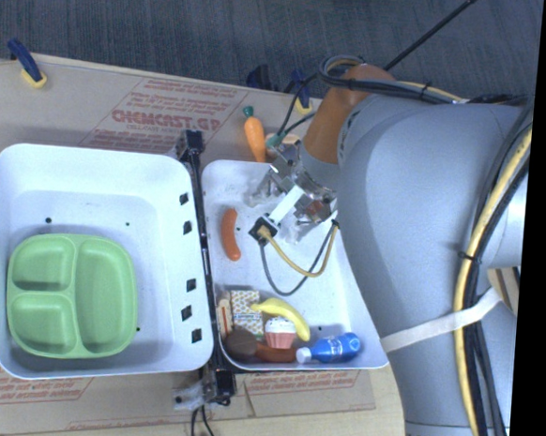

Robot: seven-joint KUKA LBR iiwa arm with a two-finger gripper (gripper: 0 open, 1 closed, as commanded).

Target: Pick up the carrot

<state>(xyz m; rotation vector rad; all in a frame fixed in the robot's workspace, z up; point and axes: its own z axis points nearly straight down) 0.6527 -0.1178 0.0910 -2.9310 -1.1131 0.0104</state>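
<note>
the carrot [254,137] lies on the cardboard just beyond the far rim of the right bin [364,314], outside both bins. the gripper [277,186] sits over that bin's far end, near the carrot; whether it is open or closed cannot be determined. a sausage [230,233] lies in the same bin

We get even, diffuse overhead light, fairly bright, no hard hotspots. The white bins [98,166] read near clipping on their floors, and soft shadows sit along the inner walls of the left one around the green divided plate [71,294]. The grey arm [414,223] shows a broad soft sheen above the right bin. Overall sharpness is mediocre: fine detail is smeared, and the print on the cardboard [168,119] behind the bins is barely legible.
</note>
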